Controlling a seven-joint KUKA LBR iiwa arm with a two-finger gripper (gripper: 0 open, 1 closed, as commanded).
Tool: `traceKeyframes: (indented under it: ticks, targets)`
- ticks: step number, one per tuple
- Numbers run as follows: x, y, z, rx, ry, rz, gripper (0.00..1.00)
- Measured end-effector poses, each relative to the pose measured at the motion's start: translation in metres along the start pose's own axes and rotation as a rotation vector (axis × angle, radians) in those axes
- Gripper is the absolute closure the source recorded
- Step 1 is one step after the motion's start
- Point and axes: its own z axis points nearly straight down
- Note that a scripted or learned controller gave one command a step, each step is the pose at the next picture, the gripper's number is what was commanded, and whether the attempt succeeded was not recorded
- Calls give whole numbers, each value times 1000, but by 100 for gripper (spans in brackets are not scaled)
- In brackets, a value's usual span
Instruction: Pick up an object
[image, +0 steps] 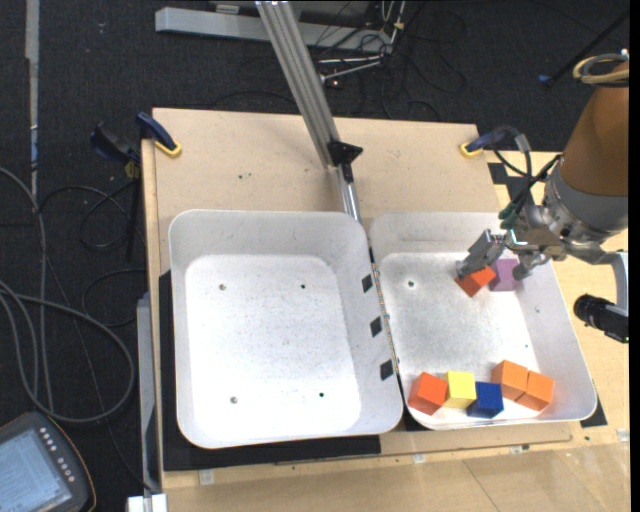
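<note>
Camera view: jaws grip a smooth orange-red block (476, 281).

We see the arm (598, 150) cut off by the right edge. The hand (497, 262) hides part of the purple block (508, 277), and we cannot judge its grip.
</note>
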Motion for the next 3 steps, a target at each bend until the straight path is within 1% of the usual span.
traceKeyframes:
  ticks: [1, 2, 3]
  targets:
    - [0, 1, -2, -4, -1, 3, 0]
    - [-2, 0, 41, 1, 0, 3, 0]
    - [-5, -5, 104, 3, 0, 4, 0]
